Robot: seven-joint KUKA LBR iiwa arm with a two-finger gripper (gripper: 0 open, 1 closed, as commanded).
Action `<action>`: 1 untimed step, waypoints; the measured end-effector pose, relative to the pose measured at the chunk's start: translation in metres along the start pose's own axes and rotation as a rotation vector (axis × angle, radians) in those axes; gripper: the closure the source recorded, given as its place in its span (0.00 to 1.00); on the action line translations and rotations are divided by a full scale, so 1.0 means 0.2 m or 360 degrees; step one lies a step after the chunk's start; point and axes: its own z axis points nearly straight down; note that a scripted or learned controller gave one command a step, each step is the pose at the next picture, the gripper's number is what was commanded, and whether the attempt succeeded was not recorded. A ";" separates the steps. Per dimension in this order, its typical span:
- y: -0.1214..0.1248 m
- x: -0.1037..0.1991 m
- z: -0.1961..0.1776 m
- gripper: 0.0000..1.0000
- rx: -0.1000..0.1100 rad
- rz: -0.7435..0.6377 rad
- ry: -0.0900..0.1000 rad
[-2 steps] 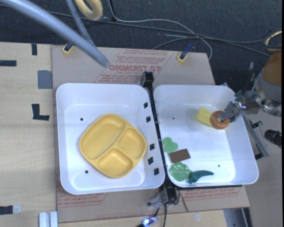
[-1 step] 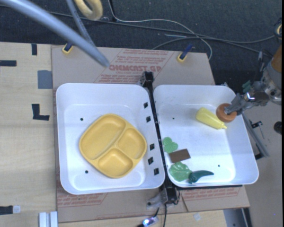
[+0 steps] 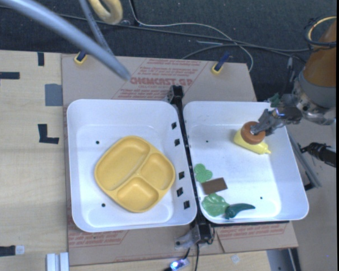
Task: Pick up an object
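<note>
In the right bin [image 3: 282,168], toward its far right corner, lies a small yellow object [image 3: 254,144] with a brown ring-shaped piece [image 3: 250,132] sitting on top of it. The two are so closely stacked that it is hard to tell whether they are one toy or two. The gripper [image 3: 264,126] reaches in from the right and its dark tip overlaps the brown ring, hiding part of it; whether anything is actually pinched there cannot be told, since the tip is small and blurred. Behind it, the arm's wrist [image 3: 319,89] is cut off by the frame edge, with its orange band above.

Along the same bin's near left side sits a cluster of small pieces: a round pale green piece [image 3: 203,173], a flat brown rectangle [image 3: 214,186], a larger green leaf-like shape [image 3: 214,205] and a dark teal curved piece [image 3: 238,209] touching it (their exact nature is hard to make out).

The left bin [image 3: 82,151] holds one yellow plate [image 3: 134,173], smooth and glossy like plastic, rounded, with three compartments. Both bins are shallow, white and smooth, joined along a dark seam with clips. They rest on a brown cardboard sheet [image 3: 158,78] with red print, over a pale wooden bench [image 3: 22,151].
</note>
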 end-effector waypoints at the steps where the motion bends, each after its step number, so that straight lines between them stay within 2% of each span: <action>1: 0.01 0.26 -0.01 1.00 0.0000 0.0000 -0.0001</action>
